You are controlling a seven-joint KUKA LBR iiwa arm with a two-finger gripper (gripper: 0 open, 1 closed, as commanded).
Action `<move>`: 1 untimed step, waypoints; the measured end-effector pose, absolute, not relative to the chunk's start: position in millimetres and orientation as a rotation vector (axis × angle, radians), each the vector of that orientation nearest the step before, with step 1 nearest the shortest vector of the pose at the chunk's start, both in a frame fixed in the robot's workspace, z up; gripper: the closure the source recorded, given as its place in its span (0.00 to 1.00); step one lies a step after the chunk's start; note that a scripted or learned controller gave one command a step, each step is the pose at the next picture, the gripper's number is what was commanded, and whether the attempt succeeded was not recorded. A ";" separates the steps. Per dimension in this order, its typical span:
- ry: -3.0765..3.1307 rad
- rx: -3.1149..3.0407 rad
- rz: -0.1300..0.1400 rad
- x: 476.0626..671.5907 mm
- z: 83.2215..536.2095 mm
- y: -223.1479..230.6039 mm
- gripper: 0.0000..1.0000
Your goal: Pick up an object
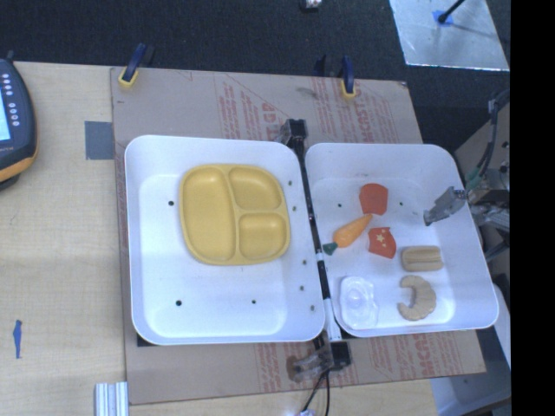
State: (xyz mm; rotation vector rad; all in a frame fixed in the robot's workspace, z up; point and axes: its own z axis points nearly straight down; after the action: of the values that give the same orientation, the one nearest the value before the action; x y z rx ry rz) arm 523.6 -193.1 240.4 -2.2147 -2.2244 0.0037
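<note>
The right bin (pixel 451 167) holds several small toy foods. A red piece (pixel 374 198) lies near its middle, with an orange carrot (pixel 351 231) just below and to the left. A red wedge with pale spots (pixel 382 243) sits beside a tan loaf (pixel 421 257). A curved tan croissant (pixel 418 299) and a white lidded cup (pixel 357 300) lie along the front wall. My gripper (pixel 446 204) reaches in at the bin's right side, right of the red piece and above the tan loaf, touching none of them.
The left bin (pixel 147 267) bears a yellow divided plate (pixel 234 212). A black hinge strip (pixel 310 224) runs between the bins. Blue and yellow clamps (pixel 347 81) hold the cardboard base at the back. A handheld pendant (pixel 13 120) lies far left.
</note>
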 end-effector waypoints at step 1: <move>-2.236 -2.210 0.001 603.3 216.0 -155.2 0.00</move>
State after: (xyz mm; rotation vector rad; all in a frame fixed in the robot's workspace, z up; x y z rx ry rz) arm 603.3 -155.2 216.0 -2.2103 -2.2356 0.0006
